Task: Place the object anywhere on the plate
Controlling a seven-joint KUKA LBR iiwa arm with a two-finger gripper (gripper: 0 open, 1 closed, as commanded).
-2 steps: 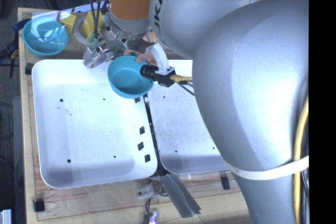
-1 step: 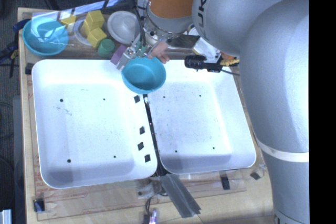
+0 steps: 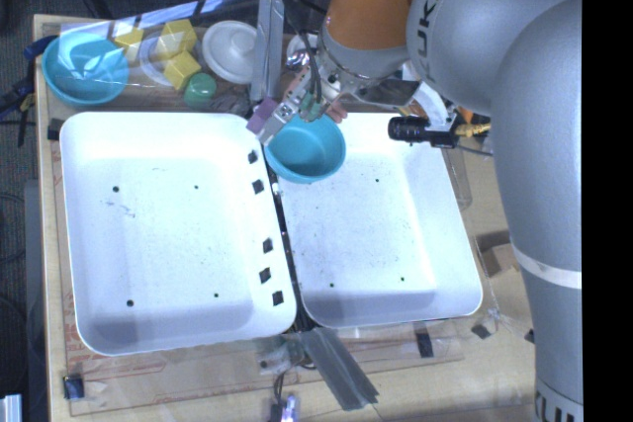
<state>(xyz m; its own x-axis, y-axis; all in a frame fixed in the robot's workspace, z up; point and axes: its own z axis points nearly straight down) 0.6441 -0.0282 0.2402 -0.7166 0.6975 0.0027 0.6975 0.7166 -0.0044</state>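
1. KUKA arm (image 3: 495,64) w/ orange band is reaching in from the right, its hand (image 3: 315,106) hanging over the far left corner of the right bin (image 3: 396,252).
2. Blue bowl (image 3: 305,150) is sitting directly under the hand, at the right bin's far left corner by the divide btwn the bins; whether the hand is grasping the bowl's rim or is released can't be told, as the wrist is blocking the view.
3. Left bin (image 3: 158,232) is lying just beside the right one, their rims touching along the middle.
4. Behind the bins, on the surface (image 3: 49,351), a second blue bowl (image 3: 84,66) is resting at far left, w/ yellow blocks (image 3: 170,52), a green round piece (image 3: 201,88) and a white plate (image 3: 230,51) lined up next to it.
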